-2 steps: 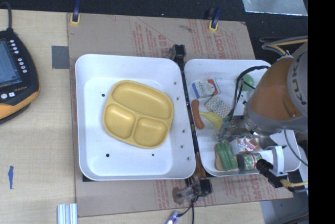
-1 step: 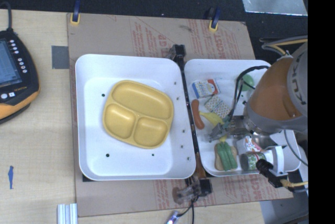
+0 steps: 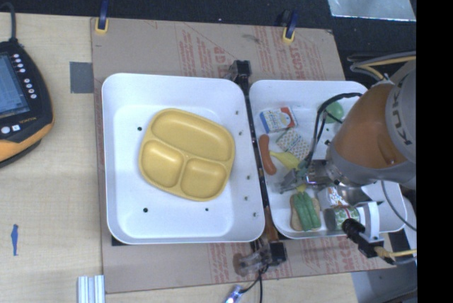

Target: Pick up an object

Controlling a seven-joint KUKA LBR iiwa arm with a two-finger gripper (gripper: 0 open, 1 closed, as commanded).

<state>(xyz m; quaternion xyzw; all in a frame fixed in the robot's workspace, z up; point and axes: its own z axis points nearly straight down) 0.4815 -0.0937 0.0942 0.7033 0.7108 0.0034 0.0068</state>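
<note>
The right bin [image 3: 283,90] holds several small objects: a red-and-white packet [image 3: 277,118], an orange-red sausage shape [image 3: 267,153], a pale mesh-patterned piece [image 3: 294,144], a yellow piece [image 3: 286,159], a green ridged item [image 3: 306,211] on a tan piece, and a green ball [image 3: 334,111] by the arm. My gripper [image 3: 303,179] reaches down into the middle of this bin, just above the green ridged item and next to the yellow piece. The arm's orange band [image 3: 368,132] hides much of the bin's right side.
The left bin [image 3: 120,209] carries a yellow three-compartment tray [image 3: 187,153]. A teach pendant [image 3: 18,107] lies at the bench's left edge. Clamps [image 3: 288,27] hold the cardboard sheet at the back. A cable [image 3: 322,117] loops beside the wrist.
</note>
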